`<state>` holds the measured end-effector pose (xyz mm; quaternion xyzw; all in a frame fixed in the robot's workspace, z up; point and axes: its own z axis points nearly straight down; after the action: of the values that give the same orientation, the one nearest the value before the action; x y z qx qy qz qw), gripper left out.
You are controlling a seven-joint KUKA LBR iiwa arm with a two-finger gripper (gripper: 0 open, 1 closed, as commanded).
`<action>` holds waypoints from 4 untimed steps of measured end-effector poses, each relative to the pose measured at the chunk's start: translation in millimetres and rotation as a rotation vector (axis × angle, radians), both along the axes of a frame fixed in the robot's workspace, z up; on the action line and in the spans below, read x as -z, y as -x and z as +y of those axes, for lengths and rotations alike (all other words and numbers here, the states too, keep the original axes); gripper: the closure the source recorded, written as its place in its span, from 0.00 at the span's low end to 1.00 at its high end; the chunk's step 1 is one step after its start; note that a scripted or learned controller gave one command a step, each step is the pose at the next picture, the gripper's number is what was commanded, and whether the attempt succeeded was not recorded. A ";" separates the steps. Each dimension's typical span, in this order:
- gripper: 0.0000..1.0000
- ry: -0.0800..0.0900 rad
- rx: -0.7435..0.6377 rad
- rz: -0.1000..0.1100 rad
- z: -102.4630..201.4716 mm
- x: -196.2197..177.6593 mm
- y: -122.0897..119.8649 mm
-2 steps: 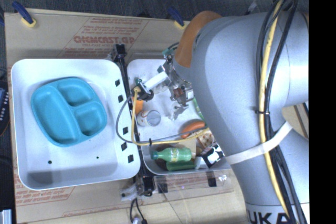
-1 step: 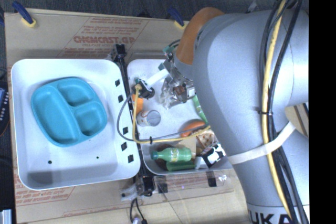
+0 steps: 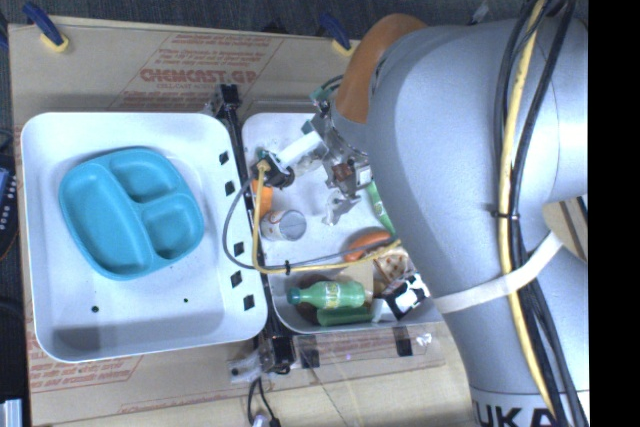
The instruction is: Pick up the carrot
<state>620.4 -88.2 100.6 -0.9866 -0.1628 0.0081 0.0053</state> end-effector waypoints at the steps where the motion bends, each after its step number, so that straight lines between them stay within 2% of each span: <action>1: 1.00 -0.006 -0.004 0.005 1.4 -9.8 -0.1; 2: 0.00 -0.006 -0.005 0.006 1.4 -9.7 0.0; 3: 0.00 0.000 0.035 -0.016 47.3 -94.8 32.9; 4: 0.00 0.010 0.113 -0.011 62.2 -91.3 22.6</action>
<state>597.9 -26.0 191.9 -0.9943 -0.1069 0.0032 -0.0001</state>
